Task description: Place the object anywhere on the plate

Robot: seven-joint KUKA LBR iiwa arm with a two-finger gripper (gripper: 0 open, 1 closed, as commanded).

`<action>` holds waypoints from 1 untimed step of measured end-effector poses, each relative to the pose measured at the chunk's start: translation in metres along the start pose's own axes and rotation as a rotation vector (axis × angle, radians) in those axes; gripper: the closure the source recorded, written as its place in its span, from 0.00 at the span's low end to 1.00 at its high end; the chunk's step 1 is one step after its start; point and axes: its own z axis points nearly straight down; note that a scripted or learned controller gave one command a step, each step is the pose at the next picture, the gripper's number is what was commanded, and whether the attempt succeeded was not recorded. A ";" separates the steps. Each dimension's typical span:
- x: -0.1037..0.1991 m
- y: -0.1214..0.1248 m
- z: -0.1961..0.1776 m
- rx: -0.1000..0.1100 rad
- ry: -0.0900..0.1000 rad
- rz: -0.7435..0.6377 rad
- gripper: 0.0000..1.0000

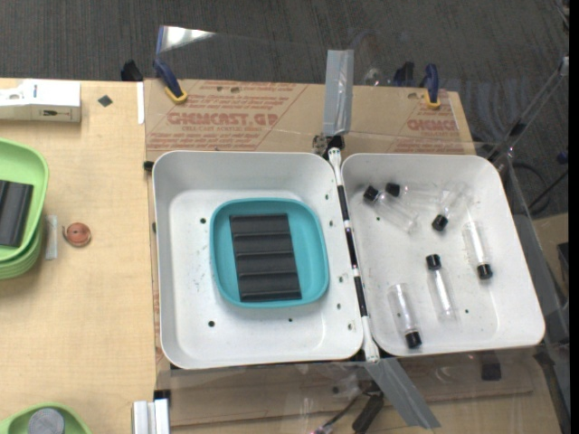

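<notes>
A teal square plate [312, 253] lies in the left white bin [181, 269]. On it rests a dark ribbed block [264, 257]. In the right white bin [516, 306] lie several clear vials with black caps: one [404, 315] near the front, one [440, 285] in the middle, one [477, 252] toward the right, and others [398, 202] at the back.
Brown cardboard [244, 120] lies behind the bins, held by clamps. A green tray [20, 208] sits at the left edge of the wooden bench, with a small round orange piece [78, 234] beside it. A white box [41, 100] lies at the back left.
</notes>
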 end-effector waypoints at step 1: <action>-0.002 0.000 0.001 0.001 -0.002 0.003 0.00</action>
